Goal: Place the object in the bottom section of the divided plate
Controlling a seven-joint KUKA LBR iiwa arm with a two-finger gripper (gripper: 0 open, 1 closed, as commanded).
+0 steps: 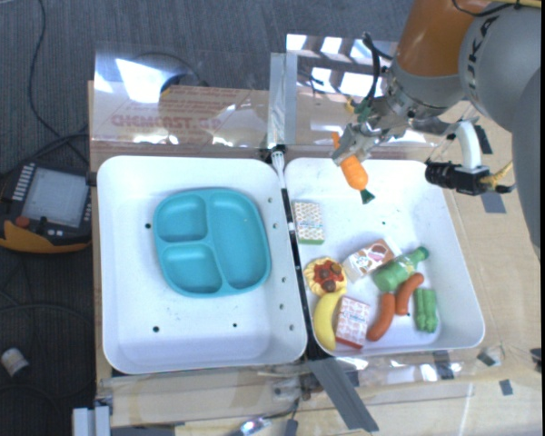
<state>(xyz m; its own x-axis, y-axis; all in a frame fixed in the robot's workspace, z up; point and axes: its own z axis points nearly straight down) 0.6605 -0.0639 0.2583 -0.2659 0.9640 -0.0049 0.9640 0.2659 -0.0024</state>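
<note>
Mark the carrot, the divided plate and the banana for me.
carrot [353, 172], camera view, on its orange body below the gripper [350, 153]
divided plate [211, 242], camera view, on its centre ridge
banana [322, 320], camera view, on its curved middle

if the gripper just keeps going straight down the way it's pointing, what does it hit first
Probably the bare white floor of the right bin. The gripper points down over that bin's upper part with the toy carrot between its fingers, so the carrot's green tip would likely touch first. Depth is hard to judge.
</note>
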